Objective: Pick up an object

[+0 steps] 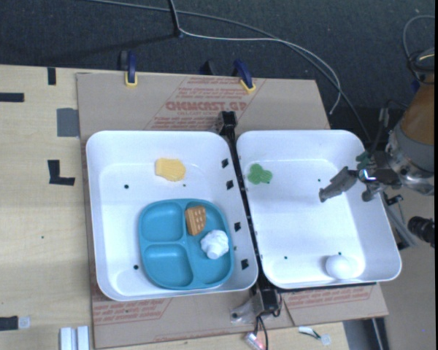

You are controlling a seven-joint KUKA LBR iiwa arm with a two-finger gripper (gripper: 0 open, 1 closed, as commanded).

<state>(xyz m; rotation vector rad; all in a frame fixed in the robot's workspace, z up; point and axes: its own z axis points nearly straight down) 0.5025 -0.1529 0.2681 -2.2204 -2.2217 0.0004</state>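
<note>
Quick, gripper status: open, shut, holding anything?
Gripper: over the right bin near its right wall; nothing seen between its fingers; open or shut cannot be told.

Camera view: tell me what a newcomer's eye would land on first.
The blue tray in the left bin stands out first, holding a brown waffle-like piece and a white lump. A yellow piece lies behind it. In the right bin, the gripper hangs near the right wall, with a green piece and a white ball.
</note>
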